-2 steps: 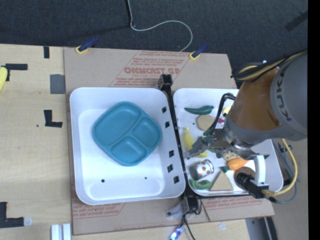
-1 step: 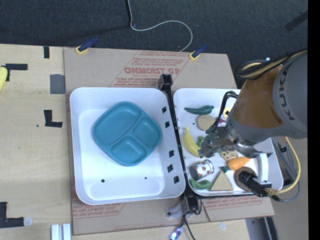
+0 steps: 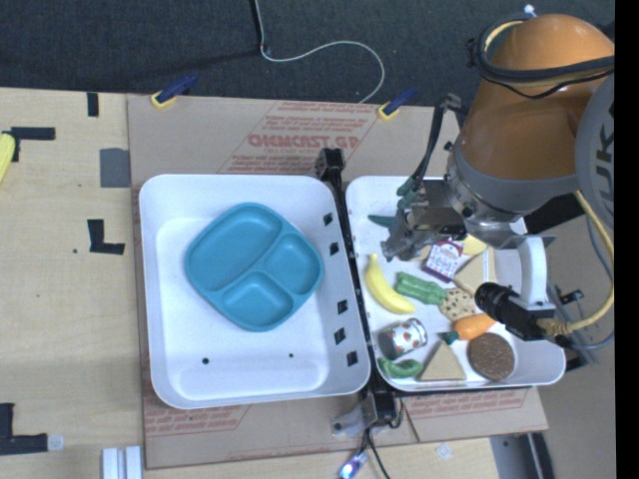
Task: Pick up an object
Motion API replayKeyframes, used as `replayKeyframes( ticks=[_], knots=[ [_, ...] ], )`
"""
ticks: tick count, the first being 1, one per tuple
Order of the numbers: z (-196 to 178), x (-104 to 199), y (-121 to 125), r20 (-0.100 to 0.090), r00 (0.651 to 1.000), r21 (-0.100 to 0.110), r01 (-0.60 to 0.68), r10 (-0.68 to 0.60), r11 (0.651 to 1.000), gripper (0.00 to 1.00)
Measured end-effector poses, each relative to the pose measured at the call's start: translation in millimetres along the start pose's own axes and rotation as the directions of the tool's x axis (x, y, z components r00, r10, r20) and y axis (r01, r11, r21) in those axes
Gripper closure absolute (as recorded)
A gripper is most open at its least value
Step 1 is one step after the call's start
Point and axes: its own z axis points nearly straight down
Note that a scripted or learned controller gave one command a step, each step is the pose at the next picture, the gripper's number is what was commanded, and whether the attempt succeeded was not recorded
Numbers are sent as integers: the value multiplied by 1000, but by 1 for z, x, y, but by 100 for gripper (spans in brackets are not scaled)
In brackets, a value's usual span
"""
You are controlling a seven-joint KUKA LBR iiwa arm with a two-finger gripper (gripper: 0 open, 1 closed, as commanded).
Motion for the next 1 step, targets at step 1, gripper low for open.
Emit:
replayKeyframes(
  ticks=[1],
  knots=[
    [-27,3,-1,2,1000,11,-8,8,1000,100]
  ],
)
